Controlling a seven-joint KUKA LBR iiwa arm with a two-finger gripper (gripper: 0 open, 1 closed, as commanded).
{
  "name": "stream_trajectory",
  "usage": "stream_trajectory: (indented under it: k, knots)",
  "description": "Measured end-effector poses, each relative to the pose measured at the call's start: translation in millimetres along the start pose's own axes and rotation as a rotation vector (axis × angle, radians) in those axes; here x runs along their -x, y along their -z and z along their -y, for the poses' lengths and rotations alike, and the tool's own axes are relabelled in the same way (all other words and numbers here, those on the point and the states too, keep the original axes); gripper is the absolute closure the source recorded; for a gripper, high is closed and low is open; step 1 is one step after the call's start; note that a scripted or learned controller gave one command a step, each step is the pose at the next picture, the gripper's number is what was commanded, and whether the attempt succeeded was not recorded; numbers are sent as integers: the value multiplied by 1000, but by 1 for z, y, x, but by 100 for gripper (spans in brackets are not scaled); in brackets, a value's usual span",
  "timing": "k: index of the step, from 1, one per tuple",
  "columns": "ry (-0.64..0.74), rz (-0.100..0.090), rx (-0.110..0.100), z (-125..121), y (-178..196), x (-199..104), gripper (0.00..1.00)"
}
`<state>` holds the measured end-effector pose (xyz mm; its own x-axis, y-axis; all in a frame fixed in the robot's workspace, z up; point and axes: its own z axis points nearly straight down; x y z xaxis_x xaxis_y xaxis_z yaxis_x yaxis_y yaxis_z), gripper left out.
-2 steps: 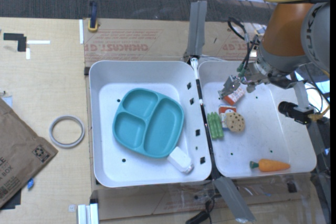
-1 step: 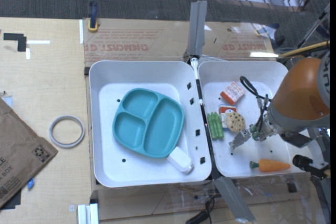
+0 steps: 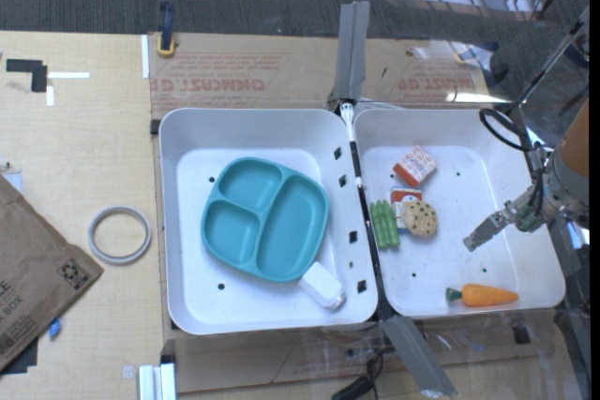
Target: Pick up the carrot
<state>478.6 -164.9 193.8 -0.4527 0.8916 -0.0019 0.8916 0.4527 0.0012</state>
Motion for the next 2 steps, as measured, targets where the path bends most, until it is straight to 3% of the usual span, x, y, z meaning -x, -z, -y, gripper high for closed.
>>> stream_trajectory:
  k: [1, 2]
  knots:
    - [31, -3, -2, -19, -60, -40, 0]
    - [76, 0, 0, 8, -10, 15, 0]
